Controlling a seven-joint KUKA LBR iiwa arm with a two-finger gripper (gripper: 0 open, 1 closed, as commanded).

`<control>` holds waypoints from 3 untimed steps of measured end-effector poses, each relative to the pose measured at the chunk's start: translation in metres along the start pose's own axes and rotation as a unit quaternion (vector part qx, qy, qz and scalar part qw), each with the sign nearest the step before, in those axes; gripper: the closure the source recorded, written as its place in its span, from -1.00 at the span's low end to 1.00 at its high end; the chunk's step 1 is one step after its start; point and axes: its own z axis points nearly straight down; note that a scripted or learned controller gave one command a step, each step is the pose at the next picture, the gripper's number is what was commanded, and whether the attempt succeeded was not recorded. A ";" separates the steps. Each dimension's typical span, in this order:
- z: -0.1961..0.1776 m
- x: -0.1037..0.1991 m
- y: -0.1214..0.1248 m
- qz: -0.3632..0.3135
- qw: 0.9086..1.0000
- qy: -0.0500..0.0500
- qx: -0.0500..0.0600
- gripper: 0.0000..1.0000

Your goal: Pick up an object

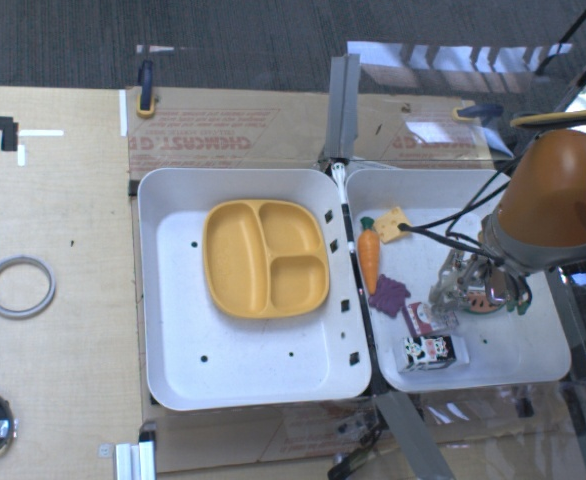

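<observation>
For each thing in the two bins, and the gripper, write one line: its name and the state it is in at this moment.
Yellow plate: flat in the left bin, right way up.
Carrot: lying flat in the right bin, by the divider.
Cheese: lying beside the carrot's top.
Purple piece: lying below the carrot.
Black-and-white item: lying near the front wall.
Gripper: lowered into the right bin; grasp unclear.

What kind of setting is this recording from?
Likely a robotics lab bench for pick trials: two white bins on taped-down cardboard, toy items such as a carrot and a yellow divided plate, with the gripper reaching in.
</observation>
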 end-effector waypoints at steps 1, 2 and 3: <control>-0.144 0.046 -0.045 0.034 0.999 0.002 0.000 1.00; 0.003 -0.043 -0.051 0.058 0.998 0.003 0.000 1.00; 0.012 -0.067 -0.024 0.245 0.969 0.003 0.001 1.00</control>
